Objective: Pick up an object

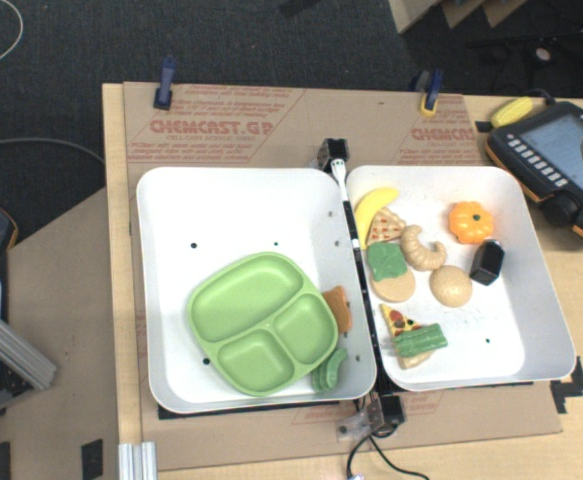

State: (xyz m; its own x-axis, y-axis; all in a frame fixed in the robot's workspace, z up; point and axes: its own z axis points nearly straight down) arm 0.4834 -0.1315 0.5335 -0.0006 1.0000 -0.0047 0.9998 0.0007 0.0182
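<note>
- Probably a robotics lab or test cell, not a home.
- A brown cardboard sheet printed "CHEMCAST" is clamped over the bench by blue clips.
- A black-and-yellow handheld control pendant lies at the bench's right.
- Loose cables trail onto dark carpet.

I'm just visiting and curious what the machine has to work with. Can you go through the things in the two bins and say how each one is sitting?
Green divided plate: flat, right way up, in the left bin.
Banana: lying in the right bin, by the divider.
Orange pumpkin: upright, apart from the rest.
Croissant: lying among the other toy foods.
Black block: tilted, beside the pumpkin.
Pizza slice: lying flat, partly under a green piece.
</note>
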